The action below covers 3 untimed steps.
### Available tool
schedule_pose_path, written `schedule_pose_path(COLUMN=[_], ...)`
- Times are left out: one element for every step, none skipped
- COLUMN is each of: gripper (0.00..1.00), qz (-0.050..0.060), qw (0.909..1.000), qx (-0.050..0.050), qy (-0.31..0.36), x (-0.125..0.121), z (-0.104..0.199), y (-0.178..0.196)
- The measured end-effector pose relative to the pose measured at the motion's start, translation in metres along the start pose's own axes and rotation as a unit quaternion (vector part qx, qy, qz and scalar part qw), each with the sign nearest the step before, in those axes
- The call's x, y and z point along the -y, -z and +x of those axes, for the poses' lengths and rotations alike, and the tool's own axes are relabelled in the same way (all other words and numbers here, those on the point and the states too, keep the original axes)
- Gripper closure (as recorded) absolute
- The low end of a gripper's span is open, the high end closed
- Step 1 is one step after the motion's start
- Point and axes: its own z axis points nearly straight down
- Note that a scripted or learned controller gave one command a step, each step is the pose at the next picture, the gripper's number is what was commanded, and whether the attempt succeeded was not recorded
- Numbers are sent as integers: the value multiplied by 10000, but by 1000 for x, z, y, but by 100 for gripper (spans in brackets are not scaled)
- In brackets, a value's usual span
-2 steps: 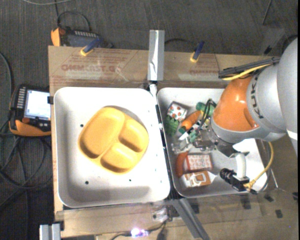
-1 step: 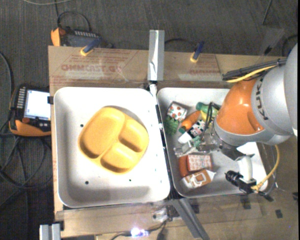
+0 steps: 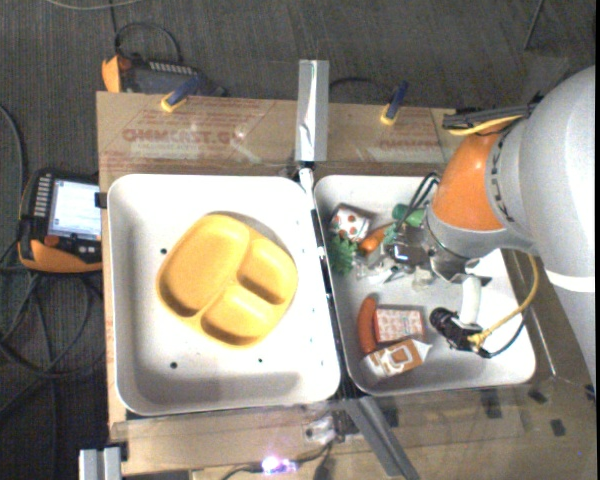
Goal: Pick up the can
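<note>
Two white bins sit side by side on a brown bench. The left bin holds a big yellow tray with three hollow parts, and the tray lies a bit turned. The right bin holds a small heap of toys and food things. Near the top left of that bin is a small box with red and white on it. Just below it is a little green plant toy, and beside that is an orange carrot. Lower down lies a red sausage, standing up and down along the bin. Just beside the sausage is the can, lying on its side with a red and white label. Below the can is a brown and white packet, touching the front of the bin. The big grey arm with its orange band comes in from the right and hangs over the top middle of the right bin. The gripper points down among the things near the carrot, up above the can and apart from it. The arm hides the tip, so I cannot tell how the gripper is set or if it has hold of anything. A yellow cable loops from the arm across the right side of the bin. A small screen rests on the floor to the left of the bench.
</note>
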Motion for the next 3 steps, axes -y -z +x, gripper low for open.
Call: schedule_pose_path(gripper=[100, 100, 100], qz=[2, 42, 39], qw=[10000, 9930, 9710], qx=[18, 29, 35], qy=[-1, -1179, -2390], x=[0, 46, 66], z=[-2, 65, 1], y=[9, 147, 163])
